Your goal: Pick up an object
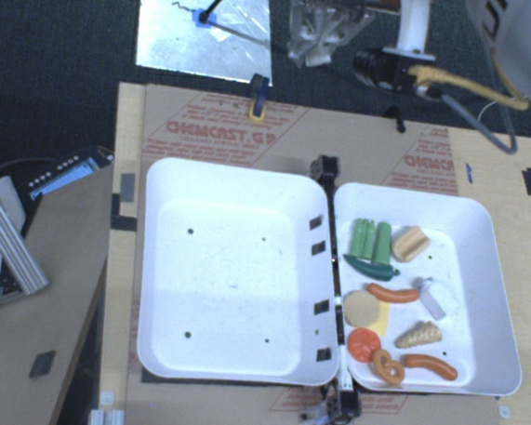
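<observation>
Up top, gripper (311,45) hangs high above bench, can't tell its state. Right bin (498,276) holds whole pile: green pieces (372,238), sausage (430,367), tomato (363,344), all crammed close. Risk imo: descent snags two neighbours or pinches nothing.

Red lettering reading "CHEMCAST GP" runs across the brown board (219,130) near its far left corner; similar print toward its far right corner is illegible.
</observation>
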Robot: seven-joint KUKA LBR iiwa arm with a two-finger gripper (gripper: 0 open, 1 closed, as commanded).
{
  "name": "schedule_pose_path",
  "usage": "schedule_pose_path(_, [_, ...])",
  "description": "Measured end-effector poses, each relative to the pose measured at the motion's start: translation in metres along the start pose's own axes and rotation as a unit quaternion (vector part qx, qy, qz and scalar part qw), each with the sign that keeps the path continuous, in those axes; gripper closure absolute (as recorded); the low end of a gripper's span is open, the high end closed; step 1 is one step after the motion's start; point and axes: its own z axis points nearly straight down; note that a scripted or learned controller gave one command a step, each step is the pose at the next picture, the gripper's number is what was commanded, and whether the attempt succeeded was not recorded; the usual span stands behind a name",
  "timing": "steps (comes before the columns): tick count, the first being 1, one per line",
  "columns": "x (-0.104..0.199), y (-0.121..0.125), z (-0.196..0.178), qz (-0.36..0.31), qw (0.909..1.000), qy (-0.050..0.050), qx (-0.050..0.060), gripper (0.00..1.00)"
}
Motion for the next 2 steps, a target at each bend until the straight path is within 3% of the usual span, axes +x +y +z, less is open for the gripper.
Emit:
schedule_pose_path(1, [0.036, 0.027, 0.171, -0.003, 0.9999, -0.003, 0.012, 1.00])
schedule_pose_path(2, [0.034, 0.016, 0.006, -0.003, 1.0000, 0.002, -0.004, 1.00])
